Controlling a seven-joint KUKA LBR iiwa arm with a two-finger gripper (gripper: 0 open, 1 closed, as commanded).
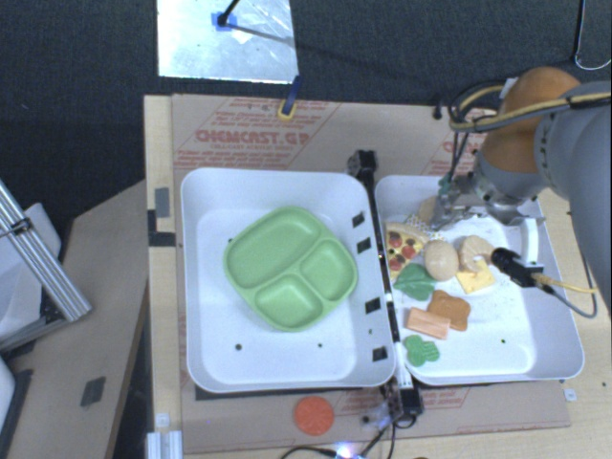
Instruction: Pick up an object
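The right bin (555,347) holds several toy foods. A pizza slice (404,245) lies near its left wall. Beside it are a beige round piece (440,258), a second beige piece (475,250), a yellow wedge (475,281), a green leaf (415,281), a brown-orange piece (450,308), a pale orange block (427,324) and a small green piece (421,350). My gripper (446,207) is low in the back left of this bin, just behind the pizza slice and the beige pieces. I see nothing held in it.
The left bin (206,352) holds a green divided plate (291,266). A black clamp strip (375,256) runs between the bins. An orange disc (314,414) lies on the board in front. A foil sheet (227,27) lies at the back.
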